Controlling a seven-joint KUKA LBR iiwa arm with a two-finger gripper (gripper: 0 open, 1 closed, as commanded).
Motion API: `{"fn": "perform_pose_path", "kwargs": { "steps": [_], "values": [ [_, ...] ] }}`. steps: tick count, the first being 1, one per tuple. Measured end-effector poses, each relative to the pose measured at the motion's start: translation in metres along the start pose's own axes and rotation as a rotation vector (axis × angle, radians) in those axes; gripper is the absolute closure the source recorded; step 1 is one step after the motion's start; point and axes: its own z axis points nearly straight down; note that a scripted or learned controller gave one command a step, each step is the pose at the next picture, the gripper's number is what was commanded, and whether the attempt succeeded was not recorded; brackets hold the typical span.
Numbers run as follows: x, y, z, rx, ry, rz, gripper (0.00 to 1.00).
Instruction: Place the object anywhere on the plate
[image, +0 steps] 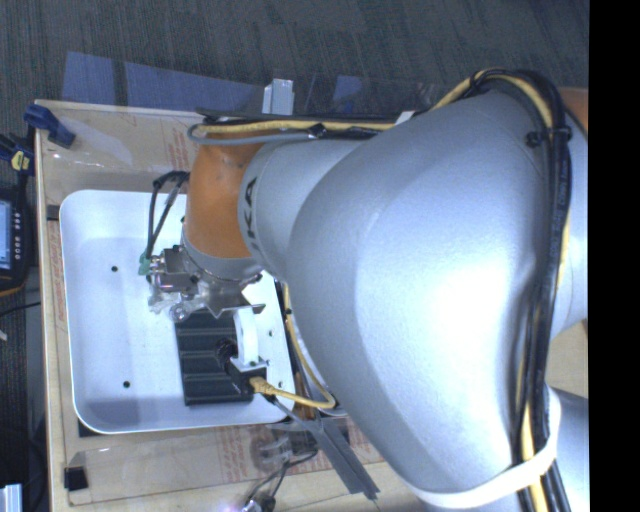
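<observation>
No object and no plate can be made out with any certainty; if they lie in the bins, they are hidden beneath the arm. The white bin (100, 300) on the left is seen with a bare floor marked by a few small dark specks, its right part covered by the wrist assembly. Over that part a black ribbed block (212, 360) is seen, with a white bracket (258, 335) beside it, and a yellow cable (290, 398) is led away from its lower end. The jaws (165, 290) (a cluster of small metal parts at the wrist's left end) are viewed from above, and whether they are spread or pressed together cannot be told. Above them the orange band (215, 205) is wrapped around the wrist, and the large grey arm (420, 290) is stretched in from the right. The bin is carried on a wooden desk (120, 150), and dark carpet is seen beyond the desk's far edge.
</observation>
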Motion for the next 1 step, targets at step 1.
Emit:
{"fn": "perform_pose_path", "kwargs": {
  "steps": [1],
  "values": [
    [-0.0441, -0.0292, -0.0319, -0.004, 0.0, -0.416, 1.0]
  ]
}}
